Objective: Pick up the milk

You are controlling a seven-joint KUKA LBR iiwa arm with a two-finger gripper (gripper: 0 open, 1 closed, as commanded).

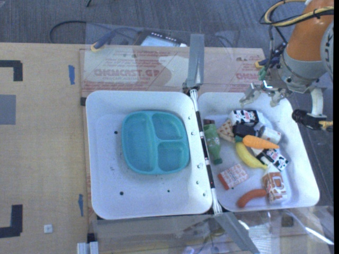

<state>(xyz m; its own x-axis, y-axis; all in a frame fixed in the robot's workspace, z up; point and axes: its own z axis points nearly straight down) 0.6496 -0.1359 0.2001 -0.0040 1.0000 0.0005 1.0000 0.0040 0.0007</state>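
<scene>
The two-finger gripper (264, 93) hangs with fingers spread over the rear edge of the right shallow white bin (306, 157), holding nothing. The black-and-white cow-patterned milk carton (246, 116) lies just beside it, near the bin's back, its long axis roughly left-right. The carton touches a dark bottle (254, 130) and waffle piece (226, 130); a descent could likely snag those instead.

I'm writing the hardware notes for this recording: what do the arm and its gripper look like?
The arm is a rounded grey body with a broad orange band above the wrist. Yellow and dark cables loop beside it. The gripper is a small pale metallic piece with thin splayed fingers.
</scene>
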